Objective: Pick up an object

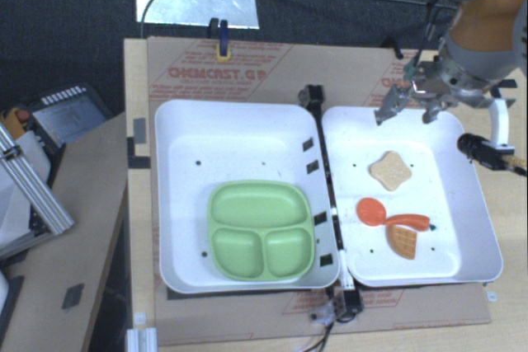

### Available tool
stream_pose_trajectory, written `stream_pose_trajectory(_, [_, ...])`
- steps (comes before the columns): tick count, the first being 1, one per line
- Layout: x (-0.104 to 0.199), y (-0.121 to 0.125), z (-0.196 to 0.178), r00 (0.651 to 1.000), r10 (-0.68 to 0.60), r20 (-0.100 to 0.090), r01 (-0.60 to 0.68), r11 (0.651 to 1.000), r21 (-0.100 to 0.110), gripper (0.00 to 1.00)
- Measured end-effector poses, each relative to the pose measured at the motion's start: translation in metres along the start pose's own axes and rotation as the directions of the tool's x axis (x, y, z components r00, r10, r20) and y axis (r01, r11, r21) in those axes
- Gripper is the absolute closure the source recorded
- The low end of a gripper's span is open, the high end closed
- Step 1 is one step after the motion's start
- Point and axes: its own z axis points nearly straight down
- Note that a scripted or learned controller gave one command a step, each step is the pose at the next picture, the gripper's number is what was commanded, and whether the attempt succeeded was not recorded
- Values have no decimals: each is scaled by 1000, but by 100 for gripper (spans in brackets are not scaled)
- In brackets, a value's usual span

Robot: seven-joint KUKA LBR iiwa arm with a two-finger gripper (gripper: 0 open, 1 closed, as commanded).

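My gripper (408,112) hangs open above the far edge of the right bin (472,202), with nothing between its fingers. Below and toward the front of it lies a beige slice of toast (389,171), apart from the fingers. Nearer the front of the same bin lie an orange spoon (388,215) and, touching its handle, a small tan waffle wedge (403,241).
The left bin (177,177) holds a light green divided plate (261,229) in its front half. A black divider with clips (322,177) runs between the bins. A metal rail and a dark device (62,118) sit off the bench at the left.
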Motion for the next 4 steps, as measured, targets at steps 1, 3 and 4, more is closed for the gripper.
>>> stream_pose_trajectory(1, [0, 0, 41, 1000, 1, 0, -1, 1000, 3, 0])
stream_pose_trajectory(3, [-2, 6, 137, 1000, 2, -1, -2, 1000, 5, 0])
stream_pose_trajectory(4, [-3, 8, 123, 1000, 2, 0, -2, 1000, -2, 100])
